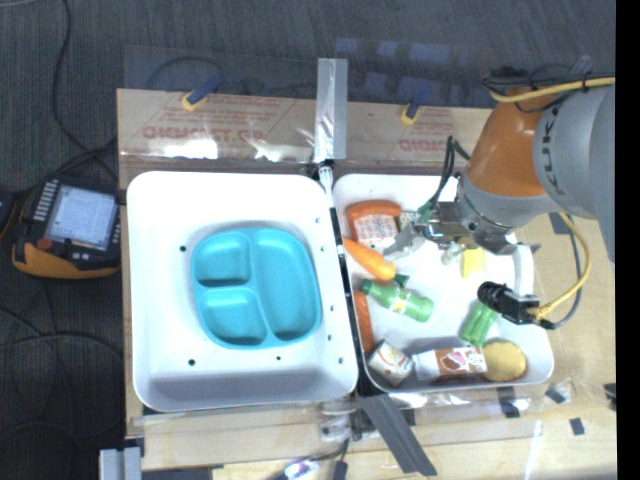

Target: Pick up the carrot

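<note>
Carrot (368, 260): lies at the right bin's (540, 366) nine o'clock edge, against the red packet (375, 223) and above the green bottle (398, 300). Gripper (425, 226): hovering at the carrot's two o'clock; finger spacing, cannot tell. Risk: crowding neighbours likely cause a wrong pinch.

We make out faint red mirrored lettering on the cardboard (220, 133) behind the bins, too blurred to read. Labels on the packet (374, 223) and bottle (455, 360) carry print, illegible. Pendant (70, 226) screen: unreadable.
</note>
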`<move>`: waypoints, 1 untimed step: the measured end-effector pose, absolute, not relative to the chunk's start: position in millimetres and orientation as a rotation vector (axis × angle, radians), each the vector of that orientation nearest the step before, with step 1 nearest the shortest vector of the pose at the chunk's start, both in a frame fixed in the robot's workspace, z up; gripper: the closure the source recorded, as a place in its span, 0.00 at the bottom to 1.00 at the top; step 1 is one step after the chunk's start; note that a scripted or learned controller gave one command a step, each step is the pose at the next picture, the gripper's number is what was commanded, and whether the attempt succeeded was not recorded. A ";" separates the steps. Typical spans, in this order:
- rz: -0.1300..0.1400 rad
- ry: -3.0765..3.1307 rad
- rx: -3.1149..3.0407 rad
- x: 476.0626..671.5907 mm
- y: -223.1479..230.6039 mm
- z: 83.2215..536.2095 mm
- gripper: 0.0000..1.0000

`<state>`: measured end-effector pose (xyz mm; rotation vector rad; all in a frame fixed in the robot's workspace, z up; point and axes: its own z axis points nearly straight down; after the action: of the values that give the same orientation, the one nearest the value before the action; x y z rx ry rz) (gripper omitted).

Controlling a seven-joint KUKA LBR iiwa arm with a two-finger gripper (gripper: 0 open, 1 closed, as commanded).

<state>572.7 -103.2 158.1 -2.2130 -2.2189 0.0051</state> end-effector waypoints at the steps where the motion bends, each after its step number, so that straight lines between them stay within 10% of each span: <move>1: -0.003 -2.425 -2.004 588.6 -99.7 88.5 0.00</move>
<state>588.6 -99.7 88.5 -2.0040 -2.4253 -0.0030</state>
